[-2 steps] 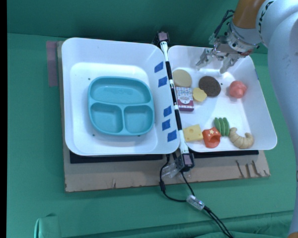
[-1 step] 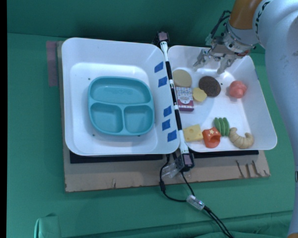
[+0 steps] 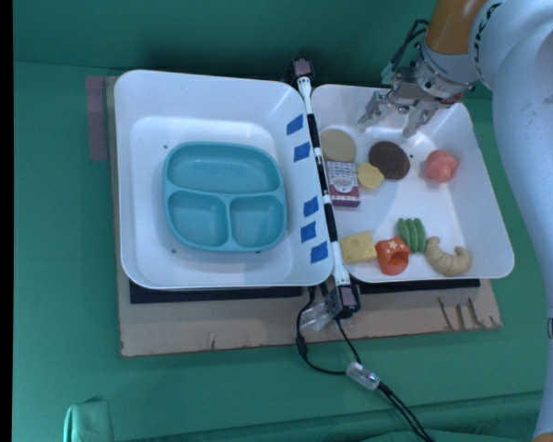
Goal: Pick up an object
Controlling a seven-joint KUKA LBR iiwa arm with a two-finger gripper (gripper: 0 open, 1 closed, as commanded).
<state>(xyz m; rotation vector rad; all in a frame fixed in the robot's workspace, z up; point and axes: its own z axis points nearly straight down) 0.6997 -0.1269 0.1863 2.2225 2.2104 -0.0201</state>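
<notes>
Gripper [image 3: 391, 120] fingers spread wide, nothing between them; round dark ridged cookie [image 3: 389, 159] just below; glossy red tomato [image 3: 441, 166] below-right.

The arm [image 3: 525, 109] runs off the top and right edges. The label on the small red carton [image 3: 343, 183] is too small to read.

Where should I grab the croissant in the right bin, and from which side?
Take the croissant across its thick middle, coming straight down from above. It lies flat near the bin's front rim, curved, with its ends tapering; the green beans sit close at its left end.
</notes>
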